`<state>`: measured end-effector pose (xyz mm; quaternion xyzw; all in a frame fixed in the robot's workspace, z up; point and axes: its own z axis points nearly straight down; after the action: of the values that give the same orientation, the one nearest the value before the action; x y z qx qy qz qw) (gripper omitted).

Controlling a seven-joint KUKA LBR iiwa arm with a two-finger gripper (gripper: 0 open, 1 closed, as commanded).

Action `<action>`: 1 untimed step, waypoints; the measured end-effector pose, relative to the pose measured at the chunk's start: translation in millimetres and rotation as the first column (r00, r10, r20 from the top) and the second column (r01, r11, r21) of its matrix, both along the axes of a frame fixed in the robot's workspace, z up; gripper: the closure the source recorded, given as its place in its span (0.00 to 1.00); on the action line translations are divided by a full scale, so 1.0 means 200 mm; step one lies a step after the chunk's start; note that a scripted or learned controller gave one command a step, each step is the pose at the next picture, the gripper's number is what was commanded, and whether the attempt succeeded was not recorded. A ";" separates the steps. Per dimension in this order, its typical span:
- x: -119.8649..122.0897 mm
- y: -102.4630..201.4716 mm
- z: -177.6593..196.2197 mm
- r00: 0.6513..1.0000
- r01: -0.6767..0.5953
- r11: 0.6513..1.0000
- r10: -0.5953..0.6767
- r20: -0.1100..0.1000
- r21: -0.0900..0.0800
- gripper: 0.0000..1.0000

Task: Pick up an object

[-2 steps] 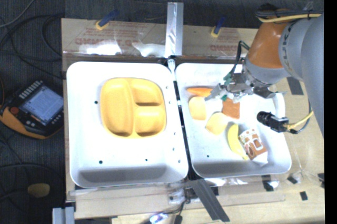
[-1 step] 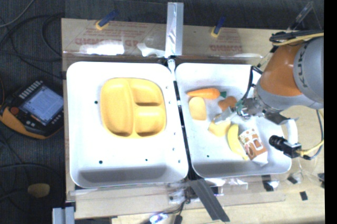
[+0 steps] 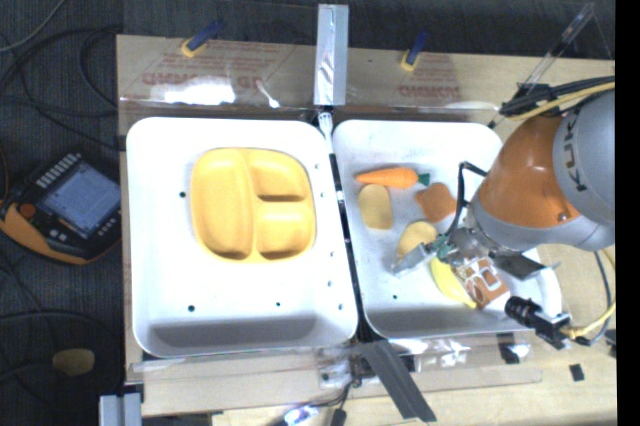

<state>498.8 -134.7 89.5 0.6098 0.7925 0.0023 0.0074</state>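
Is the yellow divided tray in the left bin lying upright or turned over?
Upright: the yellow divided tray lies flat in the left bin, its three hollow compartments facing up.

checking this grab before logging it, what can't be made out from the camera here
- Hand: in the camera view it is small and against cluttered food items, so open or shut cannot be told.
- Yellow item in the right bin: partly under the arm's wrist, shape unclear.
- Brown item: its right side is hidden by the orange band.

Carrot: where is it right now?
The carrot lies in the right bin, near its far wall, just above the tan slice and left of the brown piece.
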 end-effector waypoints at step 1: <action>0.14 0.03 -0.01 0.929 0.369 0.929 -0.369 -0.008 0.006 0.00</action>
<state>527.7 -129.2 88.5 0.7479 0.6638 0.0019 0.0028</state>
